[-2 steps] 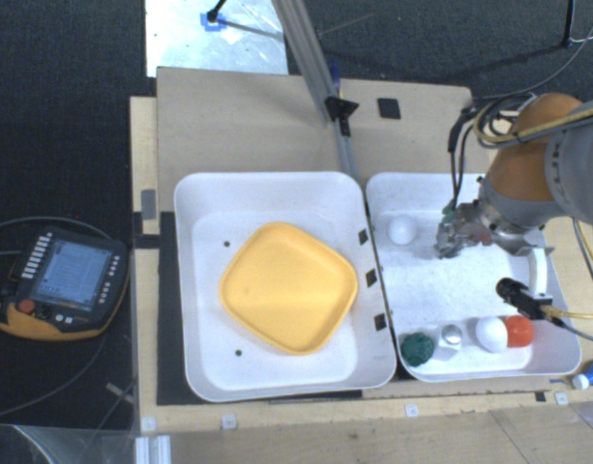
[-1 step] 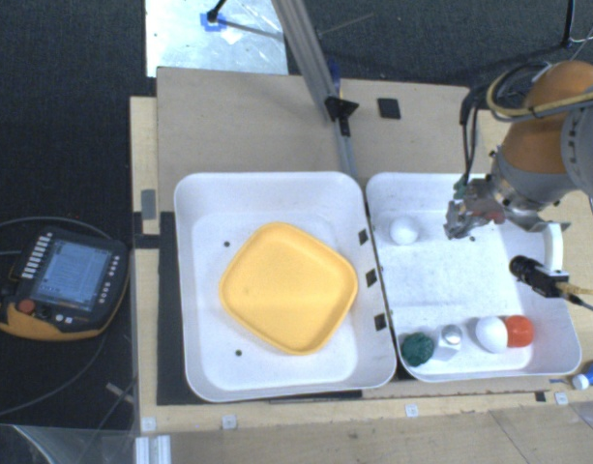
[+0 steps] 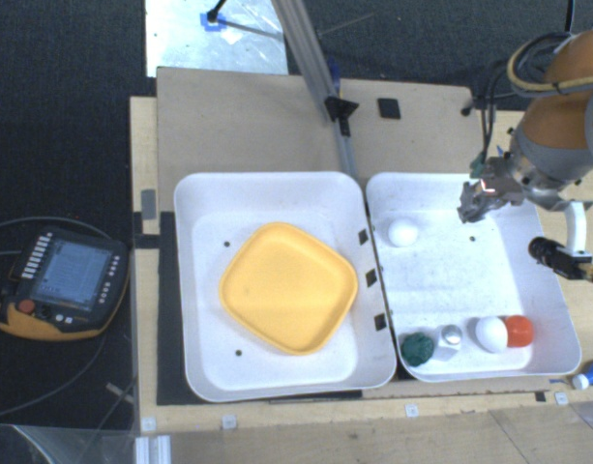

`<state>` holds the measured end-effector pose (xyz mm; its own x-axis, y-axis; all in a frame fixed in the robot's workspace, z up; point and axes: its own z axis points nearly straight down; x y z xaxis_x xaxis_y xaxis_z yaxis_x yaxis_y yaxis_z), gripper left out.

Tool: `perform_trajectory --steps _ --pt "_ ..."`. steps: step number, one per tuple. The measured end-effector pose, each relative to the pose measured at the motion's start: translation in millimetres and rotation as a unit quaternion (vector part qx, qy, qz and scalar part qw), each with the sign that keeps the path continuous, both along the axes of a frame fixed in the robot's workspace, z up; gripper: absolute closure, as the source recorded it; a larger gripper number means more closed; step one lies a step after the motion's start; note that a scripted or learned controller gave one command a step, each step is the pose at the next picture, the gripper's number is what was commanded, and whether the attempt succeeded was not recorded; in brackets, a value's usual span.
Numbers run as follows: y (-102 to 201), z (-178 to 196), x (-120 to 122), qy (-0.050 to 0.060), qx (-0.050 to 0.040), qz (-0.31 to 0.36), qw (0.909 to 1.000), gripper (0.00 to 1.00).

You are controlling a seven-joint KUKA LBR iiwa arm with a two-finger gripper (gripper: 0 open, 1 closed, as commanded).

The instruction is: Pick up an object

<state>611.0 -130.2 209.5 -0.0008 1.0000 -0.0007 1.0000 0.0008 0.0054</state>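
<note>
Judging by the layout, nothing is picked yet. The gripper (image 3: 477, 204) hangs over the right bin's (image 3: 441, 276) far edge; its hold I cannot tell. A white ball (image 3: 402, 232) lies left of it, 4 objects nearer the bin's front wall.

No legible text or labels.

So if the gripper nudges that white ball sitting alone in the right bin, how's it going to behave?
The white ball looks round and smooth, so it will probably roll at a touch. It lies apart from other things on the flat floor of the right bin, so it could travel until it meets a wall. Its smooth curve may also slip out from closing fingers.
</note>
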Motion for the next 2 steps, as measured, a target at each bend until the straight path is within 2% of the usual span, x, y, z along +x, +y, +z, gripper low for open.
perform_trajectory --steps 1,2 --pt "51.0 14.0 -6.9 0.002 0.0009 0.002 1.0 1.0" --pt "94.7 10.2 -8.1 0.002 0.0007 0.001 1.0 1.0"
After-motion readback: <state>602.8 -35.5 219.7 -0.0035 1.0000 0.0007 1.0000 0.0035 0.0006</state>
